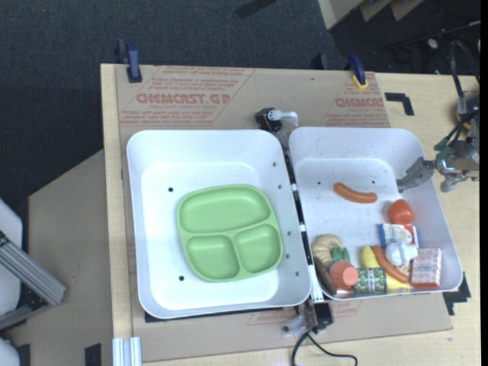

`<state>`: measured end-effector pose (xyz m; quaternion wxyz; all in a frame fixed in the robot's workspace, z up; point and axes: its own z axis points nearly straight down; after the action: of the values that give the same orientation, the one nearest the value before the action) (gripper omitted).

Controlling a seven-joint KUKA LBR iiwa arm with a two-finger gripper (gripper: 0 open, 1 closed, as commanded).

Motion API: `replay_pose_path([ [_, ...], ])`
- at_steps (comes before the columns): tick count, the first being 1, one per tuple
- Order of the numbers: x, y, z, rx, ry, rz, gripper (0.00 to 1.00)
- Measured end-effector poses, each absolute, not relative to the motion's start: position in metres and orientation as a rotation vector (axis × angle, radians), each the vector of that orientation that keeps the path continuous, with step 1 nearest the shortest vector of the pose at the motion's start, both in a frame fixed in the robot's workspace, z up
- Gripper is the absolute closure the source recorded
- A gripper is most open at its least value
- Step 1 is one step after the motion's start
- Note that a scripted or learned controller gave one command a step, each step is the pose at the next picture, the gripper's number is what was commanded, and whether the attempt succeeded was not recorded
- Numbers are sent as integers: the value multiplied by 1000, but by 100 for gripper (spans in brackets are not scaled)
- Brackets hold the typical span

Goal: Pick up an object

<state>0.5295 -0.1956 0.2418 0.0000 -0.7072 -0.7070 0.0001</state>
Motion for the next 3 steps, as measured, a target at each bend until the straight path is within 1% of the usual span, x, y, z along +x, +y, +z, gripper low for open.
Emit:
replay_pose_path([
  [1,553,-218,143,-2218,-2216,6,0],
  [2,541,-216,82,-2215,-2215,0,0],
  [3,542,-218,95,-2222,-2220,0,100],
])
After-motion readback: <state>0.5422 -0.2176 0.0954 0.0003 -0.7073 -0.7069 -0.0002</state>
